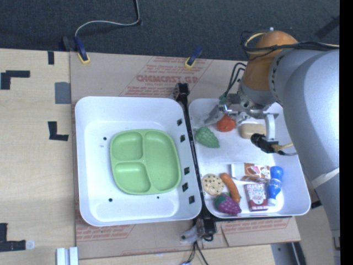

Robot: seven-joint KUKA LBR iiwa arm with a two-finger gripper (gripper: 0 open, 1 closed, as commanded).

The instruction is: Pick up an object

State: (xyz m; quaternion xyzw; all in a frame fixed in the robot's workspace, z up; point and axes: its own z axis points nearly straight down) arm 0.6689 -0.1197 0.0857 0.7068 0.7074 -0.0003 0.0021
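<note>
A purple toy grape cluster (228, 204) lies at the near edge of the right white bin (295, 173), beside a round cookie (211, 184) and an orange carrot (230, 186). Farther back, the gripper (225, 114) hovers over a small red-orange tomato (225, 124); its opening cannot be made out. The left bin (91, 148) holds a green divided plate (145, 161).

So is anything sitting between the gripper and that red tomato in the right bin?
Nothing visible does. The gripper hangs right beside the red tomato; the green leafy piece lies lower left, off that path.
</note>
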